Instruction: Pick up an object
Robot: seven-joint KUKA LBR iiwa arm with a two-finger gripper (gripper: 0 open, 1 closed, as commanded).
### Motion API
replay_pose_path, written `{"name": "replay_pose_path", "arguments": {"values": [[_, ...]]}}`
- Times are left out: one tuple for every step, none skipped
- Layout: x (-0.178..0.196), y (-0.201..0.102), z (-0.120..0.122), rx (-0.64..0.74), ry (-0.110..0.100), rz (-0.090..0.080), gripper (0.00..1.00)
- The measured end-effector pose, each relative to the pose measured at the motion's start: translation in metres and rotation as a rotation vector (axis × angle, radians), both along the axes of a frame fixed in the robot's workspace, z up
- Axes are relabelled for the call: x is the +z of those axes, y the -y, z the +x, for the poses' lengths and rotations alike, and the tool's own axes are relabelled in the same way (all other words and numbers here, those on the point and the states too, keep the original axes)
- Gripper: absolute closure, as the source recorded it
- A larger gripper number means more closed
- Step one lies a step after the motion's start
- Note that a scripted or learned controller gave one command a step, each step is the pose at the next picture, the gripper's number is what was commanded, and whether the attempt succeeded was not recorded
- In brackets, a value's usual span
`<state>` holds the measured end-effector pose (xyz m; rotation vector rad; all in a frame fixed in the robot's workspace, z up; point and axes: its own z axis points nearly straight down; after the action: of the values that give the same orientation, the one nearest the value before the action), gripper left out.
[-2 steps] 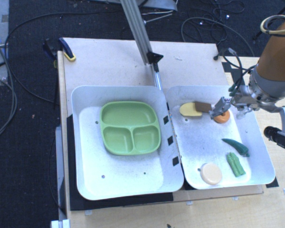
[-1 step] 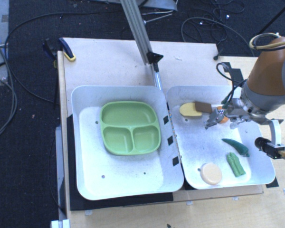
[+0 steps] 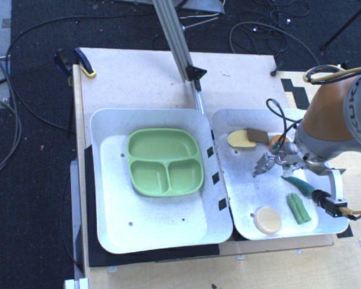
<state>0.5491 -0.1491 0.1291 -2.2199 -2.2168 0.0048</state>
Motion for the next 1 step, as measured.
{"name": "replay_pose_path", "arguments": {"values": [[-0.0372, -0.0001, 0.0007, 0.001, 0.007, -0.002, 0.00]]}}
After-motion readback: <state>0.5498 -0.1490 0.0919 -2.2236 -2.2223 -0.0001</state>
